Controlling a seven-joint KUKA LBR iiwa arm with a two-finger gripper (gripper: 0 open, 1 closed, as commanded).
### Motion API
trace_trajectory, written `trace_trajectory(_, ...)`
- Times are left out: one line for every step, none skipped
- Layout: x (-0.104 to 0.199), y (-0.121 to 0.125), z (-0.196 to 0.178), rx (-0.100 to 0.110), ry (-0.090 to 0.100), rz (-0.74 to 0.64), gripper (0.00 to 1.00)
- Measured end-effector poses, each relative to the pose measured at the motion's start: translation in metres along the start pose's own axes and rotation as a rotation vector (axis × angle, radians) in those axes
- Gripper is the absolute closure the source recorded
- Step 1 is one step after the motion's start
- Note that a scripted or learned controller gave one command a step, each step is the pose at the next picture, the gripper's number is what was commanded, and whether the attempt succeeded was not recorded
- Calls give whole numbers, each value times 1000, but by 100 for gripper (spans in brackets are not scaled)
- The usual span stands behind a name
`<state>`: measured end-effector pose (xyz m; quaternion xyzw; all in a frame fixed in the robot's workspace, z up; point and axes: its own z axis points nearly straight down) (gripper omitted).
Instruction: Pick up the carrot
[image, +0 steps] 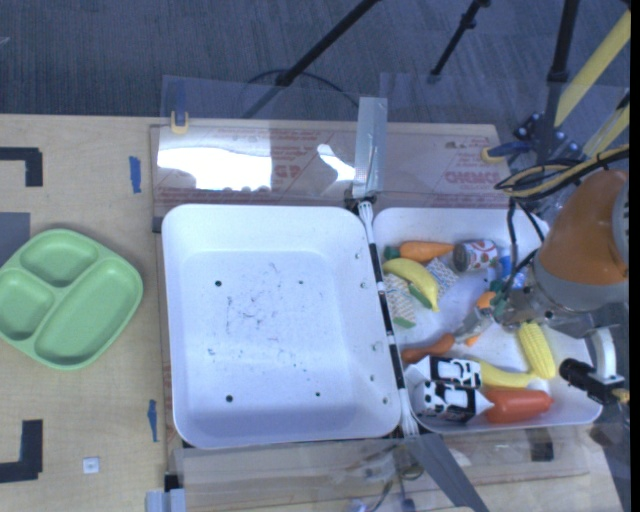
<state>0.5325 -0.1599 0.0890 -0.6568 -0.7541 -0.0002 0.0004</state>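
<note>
Since the toy carrot (425, 250) at the right bin's (440, 222) far end beside the banana (416, 279) looks light, stiff and slick, grip its thick middle; whether the gripper (497, 308) is open I cannot tell.

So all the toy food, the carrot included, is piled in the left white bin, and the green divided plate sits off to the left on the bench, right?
Not quite. The camera view shows the toy food, the carrot included, in the right bin, not the left bin. The green divided plate does sit off to the left on the bench.

Orange carrot (427, 250), lying flat, near the right bin's (440, 222) far wall, touching the banana (415, 279)
</note>
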Motion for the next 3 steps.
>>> trace_trajectory(26, 35, 2, -8, -5, -251, 0)
trace_trajectory(26, 36, -7, -11, -6, -250, 100)
trace_trajectory(-45, 54, -137, -1, -2, -361, 100)
